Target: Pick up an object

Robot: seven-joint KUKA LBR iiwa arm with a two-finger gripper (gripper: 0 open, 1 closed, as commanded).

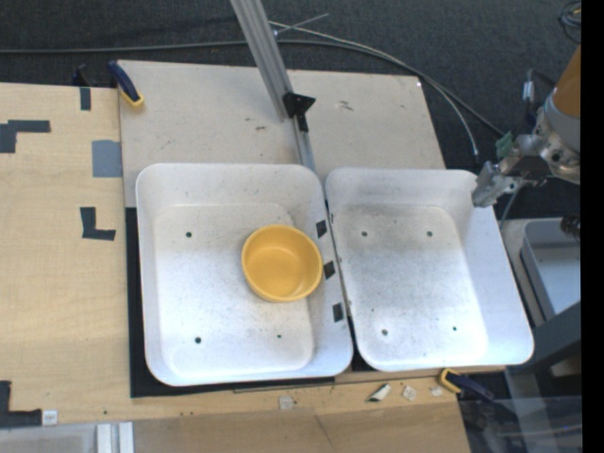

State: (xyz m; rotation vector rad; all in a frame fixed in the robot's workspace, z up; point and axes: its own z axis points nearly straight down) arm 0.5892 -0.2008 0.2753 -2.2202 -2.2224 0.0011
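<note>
A yellow bowl [280, 262] sits upright in the left white bin [170, 347], right of its middle and near the wall shared with the right bin. The gripper [488, 188] hangs at the far right, over the back right corner of the right white bin [491, 338]. It is far from the bowl. Nothing shows between its tips.
A slanted metal pole [269, 50] rises behind the left bin. Cables run across the dark floor at the back. Yellow-handled clamps [127, 88] hold the board at the back left and front right. A grey box [557, 262] stands right of the bins.
</note>
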